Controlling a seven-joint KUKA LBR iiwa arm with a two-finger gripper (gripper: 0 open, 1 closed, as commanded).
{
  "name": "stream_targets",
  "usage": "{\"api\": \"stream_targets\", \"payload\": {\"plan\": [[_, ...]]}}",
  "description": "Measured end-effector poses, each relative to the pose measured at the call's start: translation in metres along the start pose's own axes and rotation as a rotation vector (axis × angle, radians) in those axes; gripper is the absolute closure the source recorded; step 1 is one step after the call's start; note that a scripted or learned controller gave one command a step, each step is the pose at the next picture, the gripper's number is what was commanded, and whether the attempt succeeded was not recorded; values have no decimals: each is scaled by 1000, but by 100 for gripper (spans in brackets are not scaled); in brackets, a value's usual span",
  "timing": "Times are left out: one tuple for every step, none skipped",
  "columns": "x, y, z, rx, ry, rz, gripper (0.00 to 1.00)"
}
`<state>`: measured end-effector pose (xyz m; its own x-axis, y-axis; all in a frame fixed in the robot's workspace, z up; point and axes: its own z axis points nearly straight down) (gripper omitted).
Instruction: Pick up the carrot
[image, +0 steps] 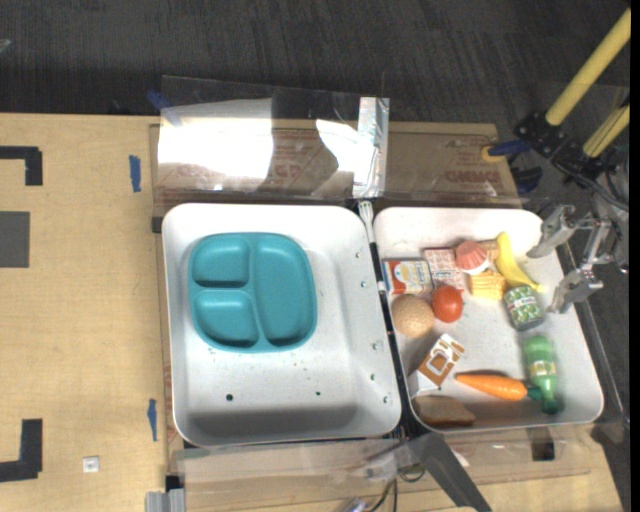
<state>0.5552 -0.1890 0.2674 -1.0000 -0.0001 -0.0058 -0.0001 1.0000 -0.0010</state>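
Carrot (491, 386) lies near the front edge of the right bin (590, 385), long axis running 3 to 9 o'clock. Gripper (570, 262) hovers at the bin's right rim, fingers spread, gripping nothing; carrot is toward its 7 o'clock, well apart.

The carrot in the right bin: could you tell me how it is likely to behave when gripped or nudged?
The carrot looks smooth and rounded, probably a stiff plastic toy, so it may slip or roll under a pinch. It tapers, so a grasp near the thick middle seems safer. The green bottle lies close by its tip, so a nudge could shift both.
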Motion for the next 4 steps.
{"api": "stream_targets", "payload": {"plan": [[72,-31,152,-4,13,46,0],[72,18,177,4,-6,-340,0],[67,20,164,8,-22,-343,100],[59,64,113,0,-6,-733,100]]}}
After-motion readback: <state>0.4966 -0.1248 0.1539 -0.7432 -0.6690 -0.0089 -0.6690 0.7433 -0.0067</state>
